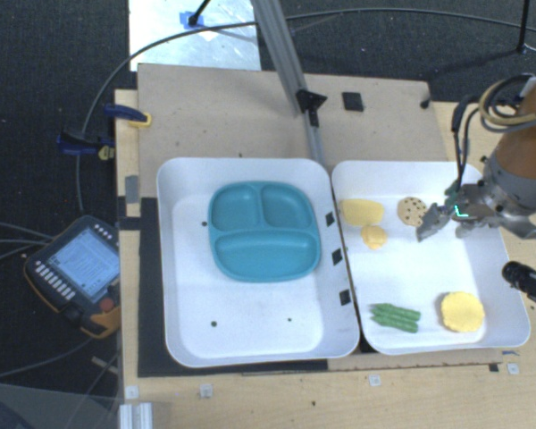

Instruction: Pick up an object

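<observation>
camera view: green beans [395, 316] lie left-right lengthwise.

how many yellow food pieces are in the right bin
3: a larger yellow piece near the bin's top left, a small yellow piece just below it, and a round yellow disc at bottom right. The arm could hide more.

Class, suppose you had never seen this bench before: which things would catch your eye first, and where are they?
The blue divided plate stands out most, alone in the left bin. Next come the yellow and green food pieces scattered in the right bin, such as the green beans near its front. The gripper hovers beside the cookie.
</observation>
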Controlling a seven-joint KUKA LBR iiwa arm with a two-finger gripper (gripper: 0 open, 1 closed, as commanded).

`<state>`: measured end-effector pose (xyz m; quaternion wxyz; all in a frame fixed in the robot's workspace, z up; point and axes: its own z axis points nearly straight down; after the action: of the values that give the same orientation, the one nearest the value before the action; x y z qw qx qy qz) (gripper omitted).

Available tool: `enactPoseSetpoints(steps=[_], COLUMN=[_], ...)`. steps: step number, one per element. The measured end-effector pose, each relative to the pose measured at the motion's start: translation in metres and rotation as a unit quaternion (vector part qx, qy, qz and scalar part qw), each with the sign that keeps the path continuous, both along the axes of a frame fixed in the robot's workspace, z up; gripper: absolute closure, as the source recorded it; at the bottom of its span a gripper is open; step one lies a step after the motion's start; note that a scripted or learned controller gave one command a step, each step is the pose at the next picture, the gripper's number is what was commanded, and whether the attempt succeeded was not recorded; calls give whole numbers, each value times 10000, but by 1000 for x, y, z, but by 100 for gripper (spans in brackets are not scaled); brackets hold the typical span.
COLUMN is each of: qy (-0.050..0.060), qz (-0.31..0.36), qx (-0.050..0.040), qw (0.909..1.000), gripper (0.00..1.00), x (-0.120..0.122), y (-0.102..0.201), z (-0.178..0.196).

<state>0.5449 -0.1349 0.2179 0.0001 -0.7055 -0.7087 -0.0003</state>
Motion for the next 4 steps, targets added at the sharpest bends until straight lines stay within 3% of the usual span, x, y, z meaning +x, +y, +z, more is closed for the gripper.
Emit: enactPoseSetpoints(steps=[1,3,4], qy=[-6,14,-26], qz=[1,-17,-18], qx=[-1,1,-5], qw=[10000,10000,10000], gripper=[0,0,0], x=[0,-6,-4], y=[0,-2,-3], z=[1,-88,-130])
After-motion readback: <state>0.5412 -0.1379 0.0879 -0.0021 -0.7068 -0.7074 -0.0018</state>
